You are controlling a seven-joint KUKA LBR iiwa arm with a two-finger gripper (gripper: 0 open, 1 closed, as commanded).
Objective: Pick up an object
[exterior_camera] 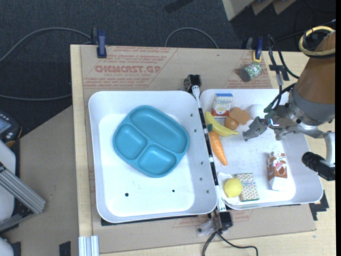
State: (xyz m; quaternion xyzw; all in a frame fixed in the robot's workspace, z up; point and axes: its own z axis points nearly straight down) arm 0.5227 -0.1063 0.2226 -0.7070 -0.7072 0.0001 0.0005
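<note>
Orange and long, the plastic carrot [217, 148] lies in the right white bin [298, 193], a little left of and below the grey two-finger gripper [254, 129]. The gripper hangs over the bare middle of that bin. I cannot tell how it is set. It holds nothing that I can see. Near it, up and to the left, are one yellow banana [218, 127] and one brown round toy [236, 117]. Lower down are one yellow lemon [232, 187] and one small brown-and-white carton [277, 170]. One blue tray with three parts [151, 140] sits in the left white bin [106, 191].
</note>
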